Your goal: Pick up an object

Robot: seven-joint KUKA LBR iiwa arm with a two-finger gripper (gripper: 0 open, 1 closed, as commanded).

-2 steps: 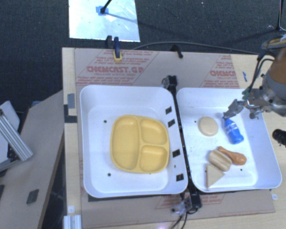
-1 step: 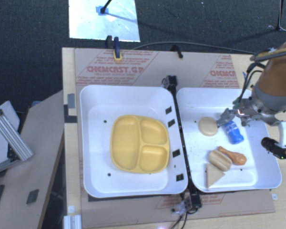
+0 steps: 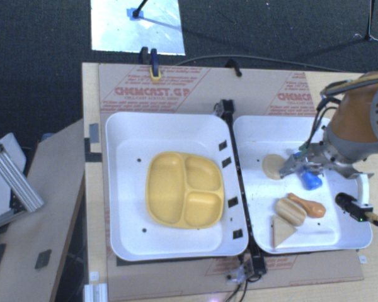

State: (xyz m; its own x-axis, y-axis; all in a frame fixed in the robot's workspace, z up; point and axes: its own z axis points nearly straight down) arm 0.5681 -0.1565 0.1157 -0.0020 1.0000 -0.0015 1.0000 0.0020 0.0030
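The left white bin contains one yellow plate with three compartments, lying flat near the bin centre. A black hinge strip runs between this bin and the right white bin. Both bins rest on a cardboard sheet with red print. A yellow-and-blue clamp grips the sheet's far edge. A reflective panel lies beyond the surface. An aluminium profile lies at the left.

Robotics lab test cell, not a home or shop. Evidence: grey-and-orange industrial arm over a bench with two white bins clipped onto a protective printed sheet, cables trailing across dark carpet, aluminium framing rail at left, toy food in the bins.
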